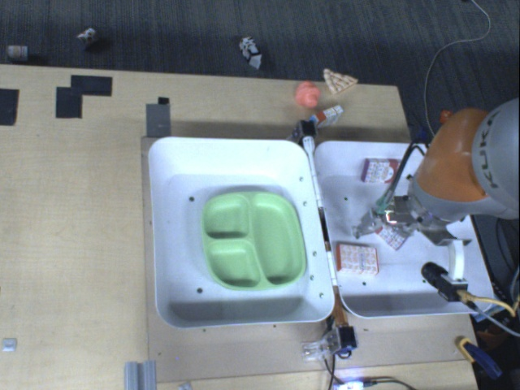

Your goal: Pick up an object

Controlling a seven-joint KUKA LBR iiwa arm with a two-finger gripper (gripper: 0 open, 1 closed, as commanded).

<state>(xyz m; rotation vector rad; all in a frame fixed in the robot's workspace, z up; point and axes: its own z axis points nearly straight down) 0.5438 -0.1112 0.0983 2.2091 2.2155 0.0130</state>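
red-patterned packet (357, 258) lies just lower-left of the pincer (378, 221).

Partial "KU" lettering on grey arm (490, 154)

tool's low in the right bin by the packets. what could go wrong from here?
1. The middle packet lies flat, partly covered by the tool; a grasp may slide off or just push it.
2. The lower packet lies close by; the tool might shove it against the wall of the right bin.
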